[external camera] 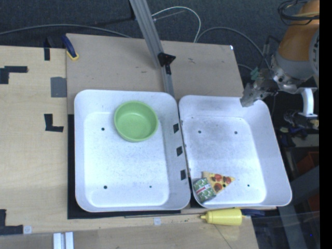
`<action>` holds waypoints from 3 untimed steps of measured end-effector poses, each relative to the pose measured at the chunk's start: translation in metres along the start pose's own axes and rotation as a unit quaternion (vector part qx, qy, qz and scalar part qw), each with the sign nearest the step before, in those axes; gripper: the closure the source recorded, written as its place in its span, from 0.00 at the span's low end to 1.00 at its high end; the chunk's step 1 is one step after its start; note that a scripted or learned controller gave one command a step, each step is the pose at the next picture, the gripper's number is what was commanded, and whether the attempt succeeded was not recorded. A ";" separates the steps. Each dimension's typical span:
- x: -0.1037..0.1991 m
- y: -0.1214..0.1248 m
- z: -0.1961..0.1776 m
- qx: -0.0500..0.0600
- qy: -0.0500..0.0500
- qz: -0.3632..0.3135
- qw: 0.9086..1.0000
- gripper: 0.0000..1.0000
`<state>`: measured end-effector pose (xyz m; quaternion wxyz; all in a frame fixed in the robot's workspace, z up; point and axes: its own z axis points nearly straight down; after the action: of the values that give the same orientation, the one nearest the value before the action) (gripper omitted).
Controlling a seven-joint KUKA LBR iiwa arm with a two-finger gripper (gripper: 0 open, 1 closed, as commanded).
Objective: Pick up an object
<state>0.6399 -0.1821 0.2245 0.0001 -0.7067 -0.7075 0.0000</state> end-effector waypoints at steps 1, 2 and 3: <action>0.058 -0.005 -0.008 0.000 0.001 -0.003 1.000 1.00; 0.115 -0.016 0.003 0.002 0.001 -0.003 1.000 1.00; 0.159 -0.032 -0.003 0.001 0.001 -0.002 1.000 1.00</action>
<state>0.6076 -0.0230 0.2275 0.0016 -0.7050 -0.7092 0.0002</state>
